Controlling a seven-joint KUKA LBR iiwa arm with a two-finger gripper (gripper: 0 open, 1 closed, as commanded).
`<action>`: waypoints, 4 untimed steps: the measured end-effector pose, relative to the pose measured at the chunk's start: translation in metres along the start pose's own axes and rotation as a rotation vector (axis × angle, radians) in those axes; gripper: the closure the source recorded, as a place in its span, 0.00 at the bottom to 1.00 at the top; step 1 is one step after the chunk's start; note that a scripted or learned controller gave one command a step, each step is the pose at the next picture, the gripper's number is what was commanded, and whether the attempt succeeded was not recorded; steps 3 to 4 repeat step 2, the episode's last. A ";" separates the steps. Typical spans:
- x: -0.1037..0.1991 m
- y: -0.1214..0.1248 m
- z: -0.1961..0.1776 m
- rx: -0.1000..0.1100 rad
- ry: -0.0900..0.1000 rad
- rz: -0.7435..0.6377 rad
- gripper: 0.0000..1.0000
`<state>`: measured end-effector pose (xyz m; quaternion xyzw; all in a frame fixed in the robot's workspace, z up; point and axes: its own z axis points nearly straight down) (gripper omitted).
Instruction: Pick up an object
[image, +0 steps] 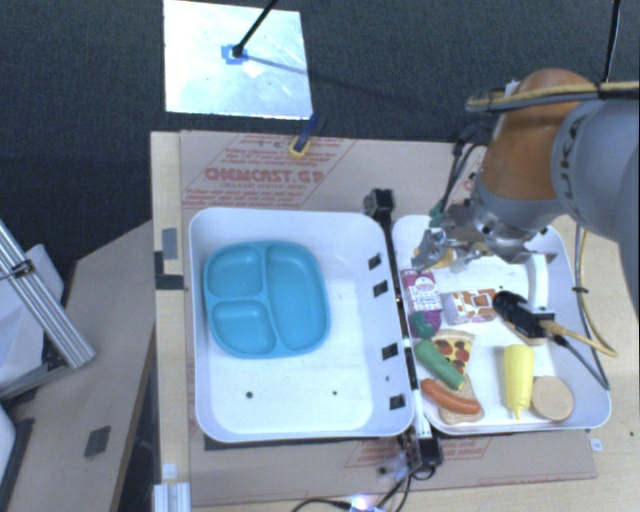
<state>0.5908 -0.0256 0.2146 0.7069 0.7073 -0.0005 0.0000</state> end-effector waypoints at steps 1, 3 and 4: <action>0.003 0.007 -0.006 -0.002 0.001 -0.004 1.00; -0.006 -0.007 -0.011 -0.001 0.001 0.000 1.00; -0.006 -0.007 -0.011 -0.001 0.001 0.000 1.00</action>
